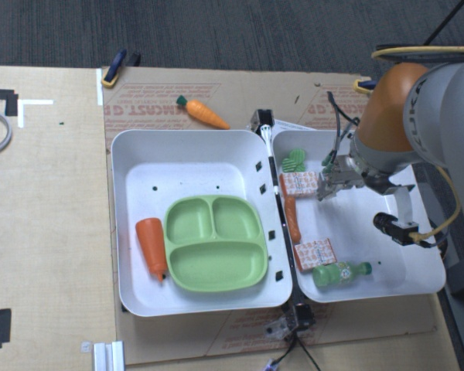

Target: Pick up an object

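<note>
While the arm [417, 114] reaches in over the right bin [417, 273], its gripper [329, 185] hangs low near that bin's upper left part, and whether its jaws are apart or closed cannot be told from this slanted view; nothing can be seen held in it. Just to the gripper's left, touching or nearly so, lies a red-and-white packet [299, 182]. Above that packet, up and to the left of the gripper, sits a small green item [295, 160] against the bin's wall. Below and left of the gripper a sausage [293, 219] lies lengthwise along the bin's left wall. Farther below the gripper a second packet [315, 252] rests, and just under it a green bottle [340, 273] lies on its side, its cap pointing right.

Well to the gripper's left, the left bin [131, 161] bears a green divided plate [215, 242], with an orange-red carrot-like piece [151, 246] just beside the plate's far side. Up and to the left of the gripper, outside both bins, a toy carrot [203, 112] lies on the cardboard [155, 103].
</note>
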Controlling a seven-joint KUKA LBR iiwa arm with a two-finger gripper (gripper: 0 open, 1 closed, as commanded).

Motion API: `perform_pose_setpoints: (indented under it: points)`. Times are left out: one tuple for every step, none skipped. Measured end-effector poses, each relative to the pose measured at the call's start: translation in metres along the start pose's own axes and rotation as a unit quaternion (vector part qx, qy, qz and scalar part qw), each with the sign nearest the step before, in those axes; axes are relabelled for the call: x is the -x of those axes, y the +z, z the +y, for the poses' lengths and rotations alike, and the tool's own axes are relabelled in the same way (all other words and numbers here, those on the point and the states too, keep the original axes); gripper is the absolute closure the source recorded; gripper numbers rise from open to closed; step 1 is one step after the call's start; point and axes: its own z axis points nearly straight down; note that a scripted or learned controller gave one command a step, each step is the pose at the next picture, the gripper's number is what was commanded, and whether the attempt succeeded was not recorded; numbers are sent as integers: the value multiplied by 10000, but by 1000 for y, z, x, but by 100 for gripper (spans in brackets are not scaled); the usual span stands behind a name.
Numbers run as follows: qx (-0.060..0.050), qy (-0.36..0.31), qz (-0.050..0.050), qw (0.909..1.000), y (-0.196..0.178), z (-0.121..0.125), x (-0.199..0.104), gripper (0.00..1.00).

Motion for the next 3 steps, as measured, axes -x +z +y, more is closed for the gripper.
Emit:
perform_pose_setpoints:
  points:
    - [0, 0, 0, 10000, 0, 0, 0, 0]
    - [-12, 968, 7, 9953, 10, -94, -11, 0]
    - [-13, 2736, -1, 9618, -19, -35, -9, 0]
